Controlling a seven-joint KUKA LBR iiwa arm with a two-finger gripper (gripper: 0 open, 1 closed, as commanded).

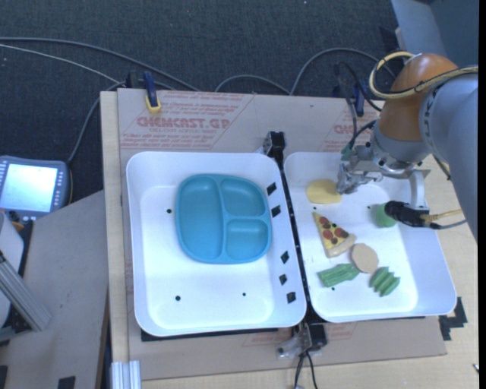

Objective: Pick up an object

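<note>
Cardboard-topped bench (228,118), dark carpet (68,23), perhaps.

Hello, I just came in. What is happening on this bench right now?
A grey robot arm with an orange band reaches into the right white bin, and its tool sits low beside a flat yellow toy food piece. A toy pizza slice and green toy vegetables lie nearby. The left white bin holds a blue divided plate.
</note>
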